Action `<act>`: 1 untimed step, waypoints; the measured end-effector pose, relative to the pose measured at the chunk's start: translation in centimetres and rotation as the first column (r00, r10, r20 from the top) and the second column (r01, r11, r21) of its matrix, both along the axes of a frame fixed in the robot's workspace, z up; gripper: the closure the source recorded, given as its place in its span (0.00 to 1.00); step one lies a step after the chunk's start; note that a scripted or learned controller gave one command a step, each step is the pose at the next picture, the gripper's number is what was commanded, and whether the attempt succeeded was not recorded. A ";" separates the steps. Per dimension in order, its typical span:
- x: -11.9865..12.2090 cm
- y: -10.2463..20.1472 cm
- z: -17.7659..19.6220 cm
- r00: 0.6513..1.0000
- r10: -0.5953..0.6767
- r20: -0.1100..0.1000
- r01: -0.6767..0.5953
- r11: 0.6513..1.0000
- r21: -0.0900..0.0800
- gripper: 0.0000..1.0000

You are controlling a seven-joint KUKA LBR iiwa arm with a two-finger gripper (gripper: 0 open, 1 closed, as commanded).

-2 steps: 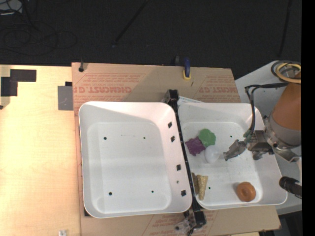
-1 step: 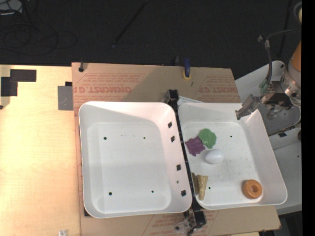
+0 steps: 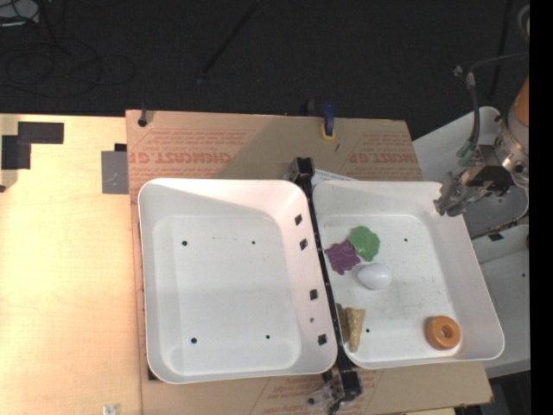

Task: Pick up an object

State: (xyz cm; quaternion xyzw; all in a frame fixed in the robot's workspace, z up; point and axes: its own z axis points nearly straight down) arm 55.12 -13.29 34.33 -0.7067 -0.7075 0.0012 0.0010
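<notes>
- Over the far right edge of the right bin (image 3: pixel 484 318), the gripper (image 3: pixel 451 199) hangs near the far right corner, with nothing visible beneath it but bare rim.
- Step in hand, as I judge it: the approach. No object is lifted; all four lie on the bin floor.
- Gripper state: I cannot tell how it stands, since the tip is small and dark against the bin wall. I see nothing held in it.
- Arm pose: the wrist enters from the right, angled down and leftward toward the bin.
- Item: green lump (image 3: pixel 365 241), toward the left wall, mid-depth.
- Item: purple lump (image 3: pixel 342 256), touching the green one on its left near side.
- Item: white egg-like piece (image 3: pixel 374 276), just beside both lumps on their near side.
- Item: tan cone-like piece (image 3: pixel 354 326), against the left wall near the near left corner.
- Item: orange ring (image 3: pixel 444 332), by the near right corner, well apart from the rest.
- Next move, my reading: travel inward over one target, then descend. The ring stands isolated and looks the cleanest pick; the clustered three risk a nudged neighbour.
- Left bin (image 3: pixel 155 275) carries no item I can list.
</notes>
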 end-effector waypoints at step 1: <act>-6.2 -5.5 -6.5 1.000 -0.008 -0.008 0.008 1.000 0.001 1.00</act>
